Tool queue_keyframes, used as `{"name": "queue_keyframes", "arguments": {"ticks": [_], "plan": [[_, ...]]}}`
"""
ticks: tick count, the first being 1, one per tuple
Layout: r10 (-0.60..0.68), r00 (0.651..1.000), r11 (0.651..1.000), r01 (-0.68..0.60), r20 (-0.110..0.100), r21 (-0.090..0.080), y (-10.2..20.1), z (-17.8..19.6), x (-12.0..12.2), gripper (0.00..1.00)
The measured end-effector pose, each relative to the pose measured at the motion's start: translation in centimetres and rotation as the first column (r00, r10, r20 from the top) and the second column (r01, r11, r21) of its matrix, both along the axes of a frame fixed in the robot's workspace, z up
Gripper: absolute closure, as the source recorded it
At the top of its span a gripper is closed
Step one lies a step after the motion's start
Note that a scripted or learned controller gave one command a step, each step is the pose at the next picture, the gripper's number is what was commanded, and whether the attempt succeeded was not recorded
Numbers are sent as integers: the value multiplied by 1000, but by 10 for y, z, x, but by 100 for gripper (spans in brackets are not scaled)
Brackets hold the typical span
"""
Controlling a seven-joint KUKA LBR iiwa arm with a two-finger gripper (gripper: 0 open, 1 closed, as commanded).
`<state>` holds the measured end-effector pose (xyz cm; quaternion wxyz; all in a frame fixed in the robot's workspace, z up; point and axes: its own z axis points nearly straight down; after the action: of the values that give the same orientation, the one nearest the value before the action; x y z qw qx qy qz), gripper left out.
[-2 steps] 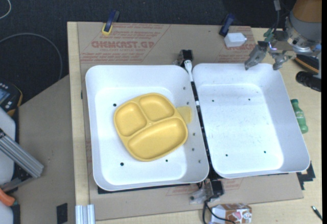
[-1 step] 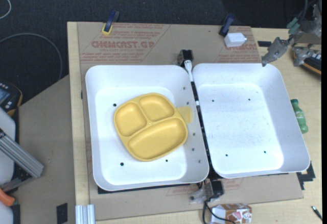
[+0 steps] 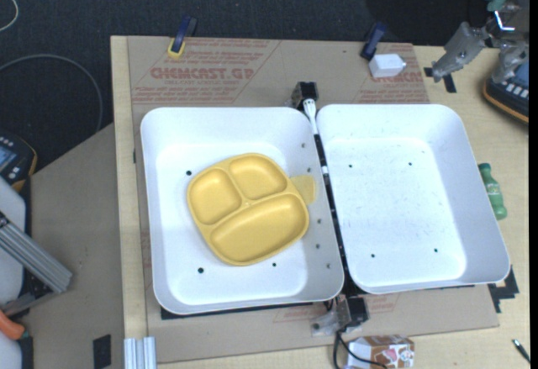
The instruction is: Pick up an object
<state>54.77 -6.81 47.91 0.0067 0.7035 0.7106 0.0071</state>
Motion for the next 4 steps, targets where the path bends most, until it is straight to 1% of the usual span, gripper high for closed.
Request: {"name": "queue_keyframes", "arguments": {"ticks": [1,2,3,4], "plan": [[-4,1000,1000,4,-9,0,38,53,-52,0],[-2,1000,1000,2,-14,1,105,57,-69,0],[-8,1000,1000,8,-11,-1,101,67,-67,100],[-11,999,1000,11,-37,-3,115,-75,-70,100]]}}
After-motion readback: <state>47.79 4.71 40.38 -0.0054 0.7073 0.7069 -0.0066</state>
